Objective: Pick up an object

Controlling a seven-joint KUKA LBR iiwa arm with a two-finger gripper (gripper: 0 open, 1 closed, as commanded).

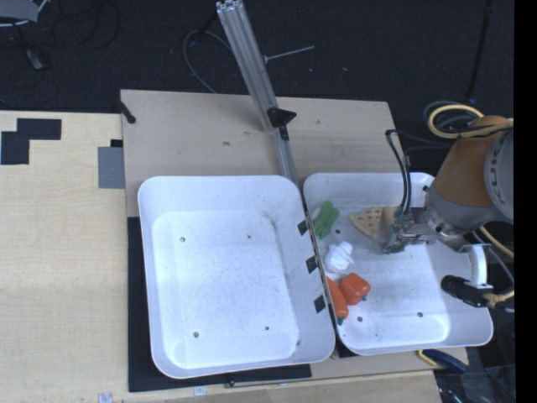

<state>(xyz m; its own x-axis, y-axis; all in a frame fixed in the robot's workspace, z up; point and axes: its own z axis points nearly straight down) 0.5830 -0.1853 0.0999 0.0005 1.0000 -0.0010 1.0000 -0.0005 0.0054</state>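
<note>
**Gripper down in the right bin, beside the tan piece**

The tan piece is lying flat in the right bin, toward its far side, a wedge-like shape with a speckled face. My gripper is sitting just beside it, on its right and a little nearer the camera, low over the bin floor. I cannot tell how its fingers are standing; they are too small and dark against the white.

Further left in the same bin, along the wall shared with the other bin, a green piece is leaning by the far corner, a white lump is lying below it, and an orange object is resting nearest the camera, touching the white one or nearly so.

My arm is reaching in from the right, its orange band showing above the grey wrist, with a black cable looping over the bin's far rim.

The left bin is sitting close beside the right one, both on a pale wooden bench. A slanted aluminium rail is crossing the bench's far edge. Behind the bench, dark floor is showing, with cables lying on it.
</note>
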